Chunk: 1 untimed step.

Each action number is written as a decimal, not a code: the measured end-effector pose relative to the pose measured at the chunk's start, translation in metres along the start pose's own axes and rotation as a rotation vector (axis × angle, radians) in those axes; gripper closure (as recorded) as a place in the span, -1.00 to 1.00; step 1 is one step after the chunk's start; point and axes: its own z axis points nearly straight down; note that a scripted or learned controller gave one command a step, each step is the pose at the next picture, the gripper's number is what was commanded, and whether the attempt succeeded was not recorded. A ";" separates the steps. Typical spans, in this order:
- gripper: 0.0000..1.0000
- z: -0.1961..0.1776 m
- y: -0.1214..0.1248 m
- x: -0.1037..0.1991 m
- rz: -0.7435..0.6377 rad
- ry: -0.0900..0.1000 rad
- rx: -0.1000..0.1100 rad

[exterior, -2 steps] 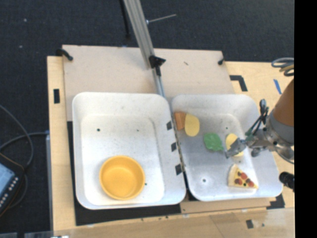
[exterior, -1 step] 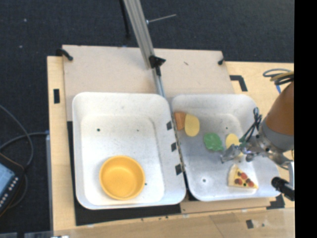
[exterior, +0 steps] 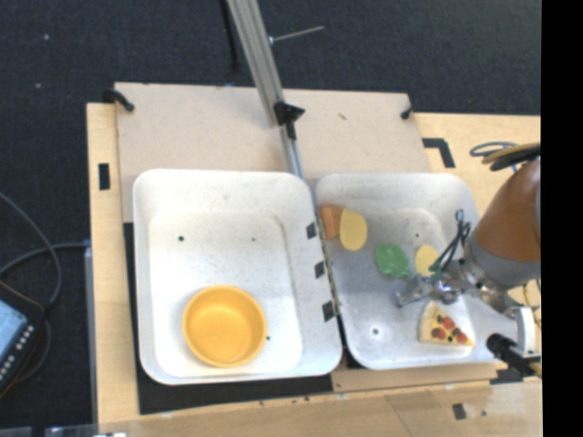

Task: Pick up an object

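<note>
The right bin (exterior: 392, 189) holds a green toy (exterior: 393, 260), a small yellow piece (exterior: 425, 259), a yellow disc (exterior: 353, 229) beside an orange block (exterior: 331, 220), and a pizza slice toy (exterior: 444, 327). My gripper (exterior: 417, 292) is low in this bin, just below the green toy and the small yellow piece and left of the pizza slice. Nothing shows between its tips. The arm's orange band (exterior: 510, 221) rises at the right. A yellow bowl (exterior: 224, 325) sits in the left bin (exterior: 219, 198).
A slanted metal rail (exterior: 260, 53) runs from the top down to the gap between the bins. The bins stand on a wooden bench (exterior: 264, 121) with dark floor around it.
</note>
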 end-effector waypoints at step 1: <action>1.00 -0.012 0.001 -0.001 0.003 0.000 -0.005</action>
